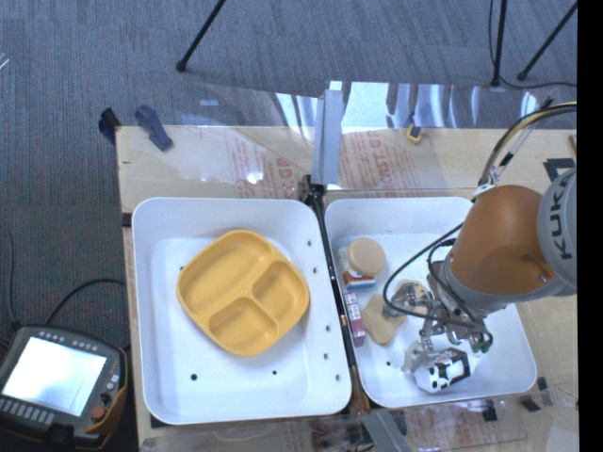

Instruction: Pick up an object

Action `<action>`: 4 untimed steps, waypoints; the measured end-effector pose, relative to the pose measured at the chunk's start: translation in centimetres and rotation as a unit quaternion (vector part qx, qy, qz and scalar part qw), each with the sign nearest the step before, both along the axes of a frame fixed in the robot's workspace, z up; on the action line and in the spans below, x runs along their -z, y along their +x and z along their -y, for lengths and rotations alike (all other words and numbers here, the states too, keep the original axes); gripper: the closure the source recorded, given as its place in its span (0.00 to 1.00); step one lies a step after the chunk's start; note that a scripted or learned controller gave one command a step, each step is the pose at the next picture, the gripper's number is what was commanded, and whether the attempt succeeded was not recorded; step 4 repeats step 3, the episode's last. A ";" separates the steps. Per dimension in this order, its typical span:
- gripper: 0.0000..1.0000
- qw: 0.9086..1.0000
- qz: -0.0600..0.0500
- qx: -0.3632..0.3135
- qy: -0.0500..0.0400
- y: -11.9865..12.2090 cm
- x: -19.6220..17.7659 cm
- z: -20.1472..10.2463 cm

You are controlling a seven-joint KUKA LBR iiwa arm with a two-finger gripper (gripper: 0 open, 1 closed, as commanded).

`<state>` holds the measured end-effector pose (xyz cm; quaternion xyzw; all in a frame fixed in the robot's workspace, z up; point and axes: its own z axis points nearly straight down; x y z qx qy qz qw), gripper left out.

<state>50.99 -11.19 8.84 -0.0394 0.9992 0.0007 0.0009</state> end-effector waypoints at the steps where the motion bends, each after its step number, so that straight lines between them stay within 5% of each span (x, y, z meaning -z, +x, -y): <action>1: 1.00 1.000 0.003 -0.003 0.000 0.3 -1.1 -0.2; 2: 1.00 0.992 0.003 0.125 -0.001 -1.3 -0.3 -2.5; 3: 1.00 0.969 0.000 0.246 0.000 -3.3 -10.0 -7.7; 4: 1.00 0.969 0.000 0.246 0.000 -3.3 -10.0 -7.7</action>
